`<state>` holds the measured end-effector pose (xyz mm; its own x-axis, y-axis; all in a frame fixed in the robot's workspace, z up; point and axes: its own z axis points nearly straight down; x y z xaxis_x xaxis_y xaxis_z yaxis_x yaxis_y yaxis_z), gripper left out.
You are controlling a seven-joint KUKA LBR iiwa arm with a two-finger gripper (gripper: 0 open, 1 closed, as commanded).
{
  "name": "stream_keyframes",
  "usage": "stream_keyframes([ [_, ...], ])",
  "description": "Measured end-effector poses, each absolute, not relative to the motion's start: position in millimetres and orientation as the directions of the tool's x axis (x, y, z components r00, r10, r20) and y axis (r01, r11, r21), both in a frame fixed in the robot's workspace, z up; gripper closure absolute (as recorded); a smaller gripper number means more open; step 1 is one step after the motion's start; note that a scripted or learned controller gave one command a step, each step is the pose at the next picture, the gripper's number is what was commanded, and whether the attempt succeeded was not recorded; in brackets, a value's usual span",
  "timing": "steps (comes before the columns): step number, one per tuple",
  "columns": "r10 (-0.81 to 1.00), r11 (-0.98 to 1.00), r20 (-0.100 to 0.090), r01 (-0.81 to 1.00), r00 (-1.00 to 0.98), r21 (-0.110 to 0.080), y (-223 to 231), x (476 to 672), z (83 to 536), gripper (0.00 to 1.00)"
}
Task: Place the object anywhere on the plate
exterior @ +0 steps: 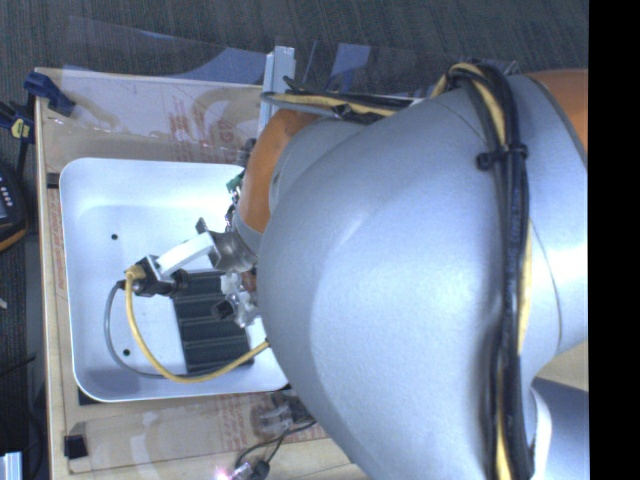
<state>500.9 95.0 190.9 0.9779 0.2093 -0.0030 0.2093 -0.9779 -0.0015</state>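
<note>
Plate: I can't spot it under the arm (420, 268) | gripper (205, 303) low in left bin (80, 198), likely reaching | jaws: cannot tell.

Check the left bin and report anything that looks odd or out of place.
Nothing looks spilled or damaged. The oddity is the view: the arm looms across most of it, hiding the right side. The gripper, with its yellow cable looped, sits low inside the left bin.
</note>
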Motion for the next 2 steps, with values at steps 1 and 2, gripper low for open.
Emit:
stream_keyframes([
  [1, 0.327, -0.945, -0.002, 0.327, 0.945, -0.001, 104, 559.1, 215, 1.0],
  [2, 0.301, -0.954, -0.005, 0.301, 0.954, -0.004, 2, 617.9, 245, 1.0],
])
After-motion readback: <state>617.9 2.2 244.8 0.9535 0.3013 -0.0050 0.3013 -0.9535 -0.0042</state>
